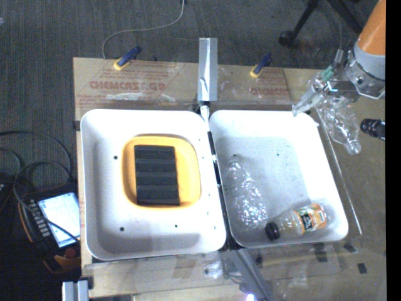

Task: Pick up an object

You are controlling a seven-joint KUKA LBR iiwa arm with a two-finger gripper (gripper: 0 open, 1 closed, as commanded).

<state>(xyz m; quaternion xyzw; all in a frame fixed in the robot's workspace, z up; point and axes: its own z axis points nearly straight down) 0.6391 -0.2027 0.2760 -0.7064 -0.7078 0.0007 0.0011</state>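
Note:
My gripper hangs over the far right corner of the right bin, and it is open with nothing between its fingers. One fingertip points left over the bin's rim, the other lies past the right rim. In the right bin a clear crumpled plastic bottle lies left of centre. A small juice bottle with a black cap lies near the front right corner. In the left bin rests a yellow tray-like block with a black ribbed top.
A metal post stands behind the seam between the bins. Two blue-and-yellow clamps hold the cardboard at the back. A tablet and cables lie on the floor at left. Office chair legs stand at the back right.

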